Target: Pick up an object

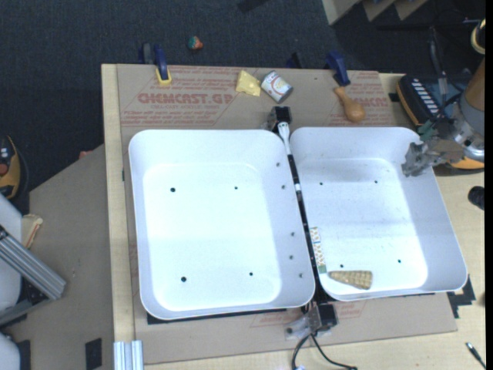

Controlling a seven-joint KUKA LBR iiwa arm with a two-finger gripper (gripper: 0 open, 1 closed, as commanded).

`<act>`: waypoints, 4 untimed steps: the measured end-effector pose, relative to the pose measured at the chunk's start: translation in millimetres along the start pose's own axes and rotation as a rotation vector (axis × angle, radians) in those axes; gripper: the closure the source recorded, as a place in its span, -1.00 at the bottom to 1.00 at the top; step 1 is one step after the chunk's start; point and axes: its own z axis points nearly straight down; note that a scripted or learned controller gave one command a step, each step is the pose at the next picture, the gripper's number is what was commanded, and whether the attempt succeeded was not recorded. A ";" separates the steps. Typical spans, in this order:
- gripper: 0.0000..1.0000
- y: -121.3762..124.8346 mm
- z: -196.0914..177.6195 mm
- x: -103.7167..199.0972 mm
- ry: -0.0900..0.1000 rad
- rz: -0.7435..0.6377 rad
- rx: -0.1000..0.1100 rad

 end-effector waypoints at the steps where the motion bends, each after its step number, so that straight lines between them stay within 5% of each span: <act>1: 1.00 -14.4 -162.8 -17.0 -0.008 0.001 -0.018; 2: 1.00 40.2 -89.8 31.0 0.002 -0.004 0.005; 3: 1.00 -32.9 -195.3 -13.9 -0.007 0.007 -0.011; 4: 1.00 -17.1 -100.9 63.0 0.005 -0.006 0.010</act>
